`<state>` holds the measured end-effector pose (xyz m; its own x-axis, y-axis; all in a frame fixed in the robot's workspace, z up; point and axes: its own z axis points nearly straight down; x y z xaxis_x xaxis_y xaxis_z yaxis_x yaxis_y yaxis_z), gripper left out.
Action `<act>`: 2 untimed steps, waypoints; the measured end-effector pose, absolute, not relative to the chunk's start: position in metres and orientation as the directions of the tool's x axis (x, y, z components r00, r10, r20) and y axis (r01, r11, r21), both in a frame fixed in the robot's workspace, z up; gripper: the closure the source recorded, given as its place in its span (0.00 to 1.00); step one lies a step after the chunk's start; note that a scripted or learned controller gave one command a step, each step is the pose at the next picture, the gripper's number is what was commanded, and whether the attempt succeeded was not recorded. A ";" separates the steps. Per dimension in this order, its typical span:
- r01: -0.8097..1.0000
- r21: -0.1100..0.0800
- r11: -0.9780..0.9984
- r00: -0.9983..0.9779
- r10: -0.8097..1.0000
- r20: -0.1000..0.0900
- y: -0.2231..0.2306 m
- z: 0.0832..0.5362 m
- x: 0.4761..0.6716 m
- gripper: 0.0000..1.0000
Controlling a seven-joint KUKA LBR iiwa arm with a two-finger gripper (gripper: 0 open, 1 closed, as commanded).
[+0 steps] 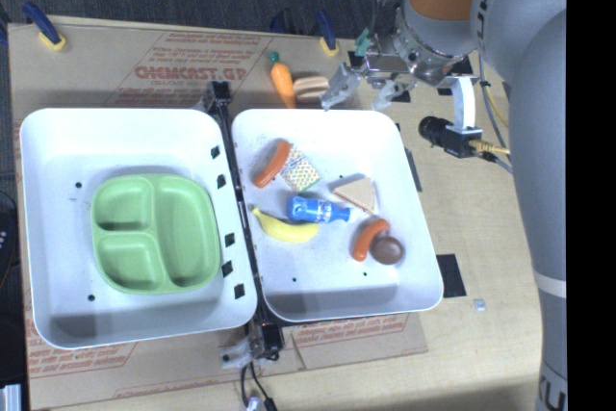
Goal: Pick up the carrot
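The carrot point(281, 82) lies on the worktop point(462, 236) just beyond the right bin's point(409, 168) far rim, long axis near upright in view, green tip pointing away. Right of it, the arm reaches in low; its claw point(361, 89) hangs spread and unladen.

Left bin point(38, 207): divided plate point(154, 233); right bin point(409, 236): two sausages point(271, 163) point(367, 239), sandwich wedge point(356, 194), bottle point(318, 210) with banana point(285, 227) just before it; behind the right bin, on the bench: carrot point(281, 81), with the gripper point(361, 91) to its right.
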<state>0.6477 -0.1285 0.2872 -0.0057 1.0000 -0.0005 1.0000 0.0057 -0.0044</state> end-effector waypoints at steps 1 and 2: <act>0.989 -0.003 -0.147 0.147 0.989 -0.002 -0.090 0.293 0.656 0.00; 0.856 -0.007 -0.517 0.517 0.856 -0.003 -0.042 0.276 0.656 0.00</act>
<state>0.6559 -0.0418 0.2763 0.5168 0.8561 -0.0026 0.8561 -0.5168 -0.0073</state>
